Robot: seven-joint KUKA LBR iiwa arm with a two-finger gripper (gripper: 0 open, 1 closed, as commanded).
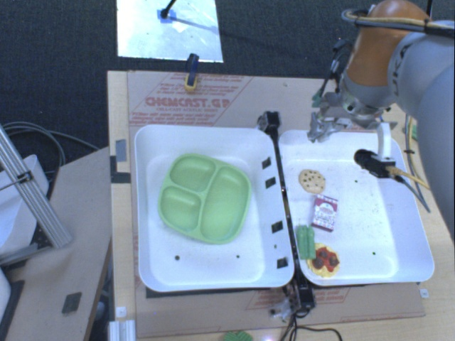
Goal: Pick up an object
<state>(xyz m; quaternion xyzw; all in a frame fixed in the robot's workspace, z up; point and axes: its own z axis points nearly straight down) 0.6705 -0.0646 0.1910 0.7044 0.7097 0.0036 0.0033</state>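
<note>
The right bin (398, 212) holds a round cookie (311, 181), a small maroon and white box (325, 213), a green piece (306, 241) and a red and yellow pizza-like toy (324, 260). My gripper (324, 130) hangs over the bin's far left corner, above and behind the cookie, with nothing visible between its fingers. The grey arm with its orange band (377, 48) reaches in from the upper right.
The left bin (149, 190) holds a light green divided plate (205, 198). A black clip divider (277, 190) runs between the bins. A black part (373, 163) on the arm sticks out over the right bin. A shiny sheet (168, 20) lies beyond the bench.
</note>
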